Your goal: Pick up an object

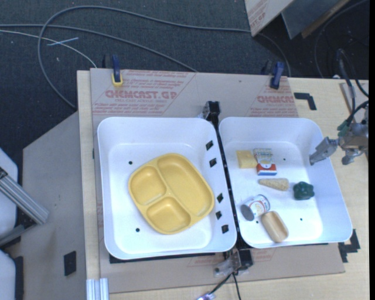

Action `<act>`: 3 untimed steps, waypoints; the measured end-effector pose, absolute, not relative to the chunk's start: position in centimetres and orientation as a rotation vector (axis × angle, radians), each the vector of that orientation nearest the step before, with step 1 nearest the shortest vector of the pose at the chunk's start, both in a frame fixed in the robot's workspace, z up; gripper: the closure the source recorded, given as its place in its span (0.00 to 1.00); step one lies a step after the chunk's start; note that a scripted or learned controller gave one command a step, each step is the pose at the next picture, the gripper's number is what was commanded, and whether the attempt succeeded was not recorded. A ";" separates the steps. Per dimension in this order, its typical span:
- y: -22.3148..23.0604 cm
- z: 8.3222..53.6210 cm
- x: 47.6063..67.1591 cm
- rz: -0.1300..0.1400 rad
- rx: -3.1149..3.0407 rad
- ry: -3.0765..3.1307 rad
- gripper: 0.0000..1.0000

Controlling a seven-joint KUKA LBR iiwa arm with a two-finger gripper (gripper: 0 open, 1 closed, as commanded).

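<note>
My arm point(358, 140) is cut off by the frame edge at 3 o'clock; only the wrist end is in view, and my fingers point(321, 151) are too small and blurred to read. Cardboard box point(266, 13) at 1 o'clock is cropped by the top edge. Grey rail point(20, 196) at 9 o'clock runs out of frame on the left. Print on the small carton point(266, 169) in the right bin point(337, 193) is too small to read. The round tin point(256, 206) partly overlaps a dark thing beside it that I can't identify.

Slanted overhead view, seemingly mid-distance
</note>
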State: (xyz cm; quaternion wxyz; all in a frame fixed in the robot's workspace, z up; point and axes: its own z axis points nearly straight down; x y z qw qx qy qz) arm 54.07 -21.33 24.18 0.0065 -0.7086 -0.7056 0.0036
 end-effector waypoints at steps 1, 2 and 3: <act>-21.2 25.0 54.3 0.000 -2.221 -2.221 0.00; -21.2 18.8 54.3 0.002 -2.218 -2.218 0.00; -21.0 12.5 54.6 0.003 -2.216 -2.217 0.00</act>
